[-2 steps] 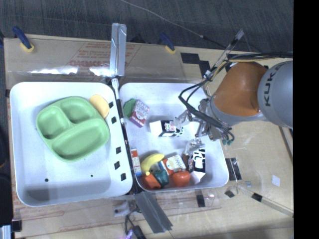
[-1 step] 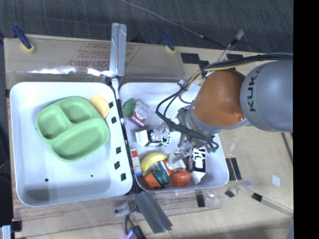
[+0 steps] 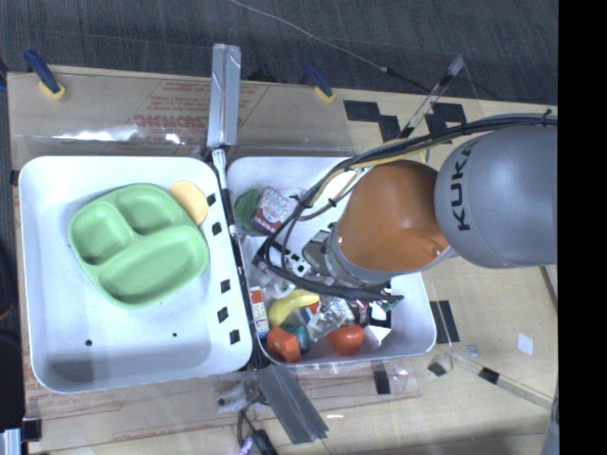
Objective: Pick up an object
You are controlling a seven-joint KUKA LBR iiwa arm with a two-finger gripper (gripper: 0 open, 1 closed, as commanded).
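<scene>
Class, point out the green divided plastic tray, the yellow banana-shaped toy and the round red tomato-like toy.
Green divided plastic tray (image 3: 142, 245), camera view: central ridge.
Yellow banana-shaped toy (image 3: 292, 303), camera view: middle of its curve.
Round red tomato-like toy (image 3: 347, 338), camera view: top surface.

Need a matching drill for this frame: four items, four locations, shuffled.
Items:
1. green divided tray
2. yellow piece
3. banana
4. orange band of the arm

Locations:
A. over the middle of the right bin
B. near the front of the right bin, beside red items
C. middle of the left bin
D. left bin, at the tray's upper right edge

Pairs: 1-C, 2-D, 3-B, 4-A
</scene>
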